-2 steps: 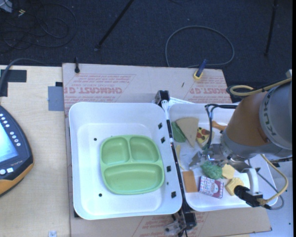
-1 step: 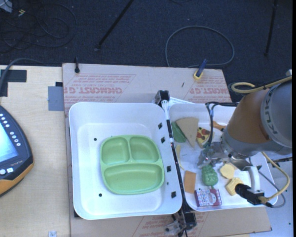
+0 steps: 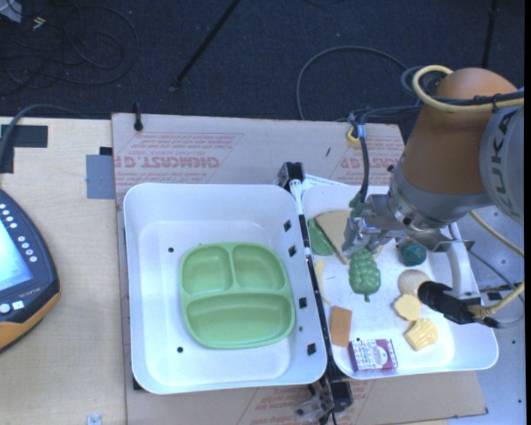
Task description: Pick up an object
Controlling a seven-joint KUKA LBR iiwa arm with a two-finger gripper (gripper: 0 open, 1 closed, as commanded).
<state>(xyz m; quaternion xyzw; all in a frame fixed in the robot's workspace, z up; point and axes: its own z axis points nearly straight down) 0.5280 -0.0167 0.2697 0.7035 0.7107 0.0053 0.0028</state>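
A: Fingers?
B: The gripper point(image 3: 365, 237) is clenched on the green grapes point(image 3: 365, 273), which hang above the right bin point(image 3: 478, 357).
A: Around it?
B: A teal ball point(image 3: 412, 253), cheese point(image 3: 420, 334); a green tray point(image 3: 235, 292) in the left bin point(image 3: 150, 237).

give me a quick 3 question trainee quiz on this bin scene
1. True or false: the green divided plate lies in the left bin.
2. Which item lies nearest the gripper? A) green grape bunch B) pink box C) orange block
3. Fill in: the teal item lies in the ___ bin.

Key: 1 true; 2 A; 3 right.
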